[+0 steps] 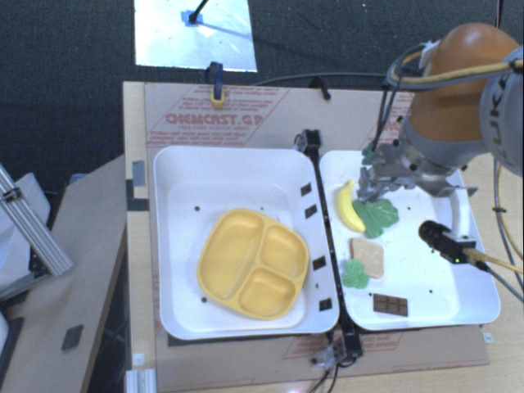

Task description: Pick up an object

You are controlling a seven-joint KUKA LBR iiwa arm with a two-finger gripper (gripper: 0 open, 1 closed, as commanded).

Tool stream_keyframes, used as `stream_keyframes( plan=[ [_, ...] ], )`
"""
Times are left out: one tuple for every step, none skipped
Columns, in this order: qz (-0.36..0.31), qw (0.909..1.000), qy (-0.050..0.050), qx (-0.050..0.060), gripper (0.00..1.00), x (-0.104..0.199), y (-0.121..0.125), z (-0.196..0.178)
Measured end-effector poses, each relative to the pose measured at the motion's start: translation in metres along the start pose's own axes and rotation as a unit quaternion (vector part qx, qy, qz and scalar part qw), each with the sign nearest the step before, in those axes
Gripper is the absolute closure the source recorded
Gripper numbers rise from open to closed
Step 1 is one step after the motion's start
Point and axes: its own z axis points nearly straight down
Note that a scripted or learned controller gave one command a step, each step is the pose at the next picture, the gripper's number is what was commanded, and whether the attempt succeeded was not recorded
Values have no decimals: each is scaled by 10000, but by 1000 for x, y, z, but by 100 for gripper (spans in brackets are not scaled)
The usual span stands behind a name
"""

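Observation:
In the right bin point(479, 297) lie a yellow banana point(350, 209), a green leafy piece point(378, 216), a tan slice of toast point(368, 257), a small green broccoli piece point(356, 276) and a brown chocolate bar point(390, 305). My gripper point(370, 188) hangs over the bin's upper left part, just above the banana's top end and the leafy piece. Its fingertips point down toward them. Nothing shows between the fingers, and the arm's body hides much of the hand.
The left bin point(180, 178) holds a yellow divided plate point(252, 262). A black divider point(321, 219) runs between the bins. A black cylindrical part of the arm with cable point(442, 242) sticks out over the right bin's right side.

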Motion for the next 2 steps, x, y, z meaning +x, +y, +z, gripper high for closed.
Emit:
stream_keyframes(
  plan=[
    [0,10000,1,0,100,47,0,5],
    [3,10000,2,5,100,91,-17,15]
  ],
)
